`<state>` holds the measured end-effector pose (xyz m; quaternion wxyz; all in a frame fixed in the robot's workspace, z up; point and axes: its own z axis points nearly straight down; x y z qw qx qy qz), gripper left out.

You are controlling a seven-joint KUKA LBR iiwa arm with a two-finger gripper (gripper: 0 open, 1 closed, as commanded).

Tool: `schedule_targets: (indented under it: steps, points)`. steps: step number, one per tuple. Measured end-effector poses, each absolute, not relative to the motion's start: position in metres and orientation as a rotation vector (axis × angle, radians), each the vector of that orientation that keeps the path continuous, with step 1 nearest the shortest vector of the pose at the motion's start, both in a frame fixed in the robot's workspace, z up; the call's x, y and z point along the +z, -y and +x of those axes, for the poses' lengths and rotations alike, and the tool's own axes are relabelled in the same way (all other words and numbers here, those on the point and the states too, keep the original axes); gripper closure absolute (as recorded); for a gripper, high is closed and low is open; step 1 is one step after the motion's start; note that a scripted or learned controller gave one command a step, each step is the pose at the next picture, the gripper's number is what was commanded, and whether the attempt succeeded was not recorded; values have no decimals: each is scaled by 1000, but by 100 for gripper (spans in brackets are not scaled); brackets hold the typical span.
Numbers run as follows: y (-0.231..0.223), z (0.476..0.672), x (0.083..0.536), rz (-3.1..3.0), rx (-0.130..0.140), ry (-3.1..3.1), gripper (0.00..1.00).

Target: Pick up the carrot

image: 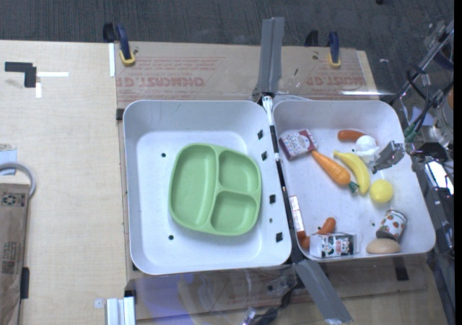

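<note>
Carrot (pixel 330 167) lies in right bin (pixel 413 193) beside banana (pixel 354 170) — my jaws (pixel 388 157) at right rim; grip state unclear.

A green divided plate (pixel 215 189) lies in the left bin (pixel 137 172). In the right bin (pixel 411 193) are a banana (pixel 355 168), a lemon (pixel 381 191), a small milk carton (pixel 333 245), a spotted cup (pixel 390 224) and an egg (pixel 382 246).

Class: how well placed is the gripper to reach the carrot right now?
Probably well placed. The gripper hovers at the right bin's right side; the carrot lies uncovered on top. The banana lies close alongside on the gripper's side, so it may crowd the approach.
</note>
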<state>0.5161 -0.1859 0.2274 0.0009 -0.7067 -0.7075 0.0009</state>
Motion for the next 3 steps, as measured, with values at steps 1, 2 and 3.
schedule_targets:
  steps: [1,2,3]
  points:
    - [133,555,91,-1952,1,2460,0]
    - [134,555,100,-1957,1,2457,100]
    - [50,478,191,-1609,1,2696,100]
